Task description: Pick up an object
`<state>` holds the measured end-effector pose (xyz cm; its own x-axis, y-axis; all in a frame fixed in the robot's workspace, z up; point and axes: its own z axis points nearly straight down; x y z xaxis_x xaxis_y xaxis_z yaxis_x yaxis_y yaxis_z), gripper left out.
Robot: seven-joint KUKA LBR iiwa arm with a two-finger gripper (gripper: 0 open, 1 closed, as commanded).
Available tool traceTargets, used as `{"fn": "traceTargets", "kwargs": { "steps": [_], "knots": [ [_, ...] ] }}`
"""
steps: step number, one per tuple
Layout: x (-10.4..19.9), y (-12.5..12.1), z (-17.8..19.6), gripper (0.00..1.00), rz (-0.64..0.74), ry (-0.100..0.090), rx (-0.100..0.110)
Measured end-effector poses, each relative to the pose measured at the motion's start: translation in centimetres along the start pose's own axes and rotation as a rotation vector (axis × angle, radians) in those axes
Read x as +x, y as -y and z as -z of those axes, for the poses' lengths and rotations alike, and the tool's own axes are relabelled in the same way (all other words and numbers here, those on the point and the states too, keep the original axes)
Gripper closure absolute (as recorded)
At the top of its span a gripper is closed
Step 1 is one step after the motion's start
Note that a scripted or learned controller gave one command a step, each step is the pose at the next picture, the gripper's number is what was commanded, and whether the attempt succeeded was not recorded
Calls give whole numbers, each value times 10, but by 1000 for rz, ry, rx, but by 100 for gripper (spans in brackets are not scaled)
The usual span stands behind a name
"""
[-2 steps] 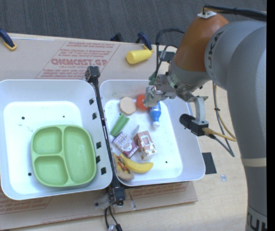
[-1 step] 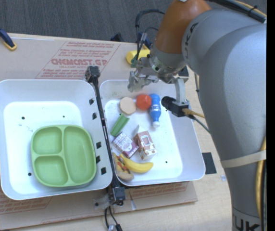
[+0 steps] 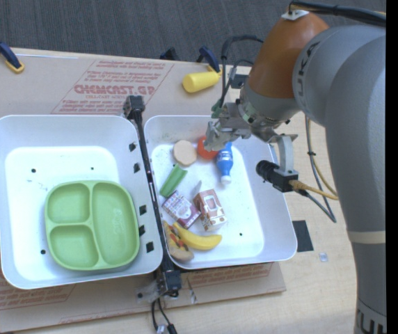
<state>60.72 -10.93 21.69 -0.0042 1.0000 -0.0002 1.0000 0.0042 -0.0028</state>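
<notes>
Gripper (image 3: 216,139) sits directly above the red object (image 3: 204,149).

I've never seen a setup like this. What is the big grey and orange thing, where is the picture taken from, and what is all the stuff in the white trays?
The big grey and orange thing is a robot arm, reaching in from the right. The camera is fixed above the bench and looks down at a slant. At the arm's tip is a gripper, its grasping part, low over the right bin. Whether it holds anything cannot be told from here. Its job is to pick up an object. In that bin lie a blue bottle, something red, a tan disc, a green stick, two small cartons, and a banana. The left bin holds a green divided plate. A yellow object lies on the cardboard behind.
</notes>
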Motion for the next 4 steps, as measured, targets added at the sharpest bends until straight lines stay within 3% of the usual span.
{"fn": "traceTargets", "kwargs": {
  "steps": [1,2,3,4],
  "knots": [
    [52,-17,-1,100,3,0,-2],
    [64,48,13,100,1,1,0],
    [102,91,-2,100,4,1,2],
    [102,91,-1,0,3,1,1]
  ]
}}
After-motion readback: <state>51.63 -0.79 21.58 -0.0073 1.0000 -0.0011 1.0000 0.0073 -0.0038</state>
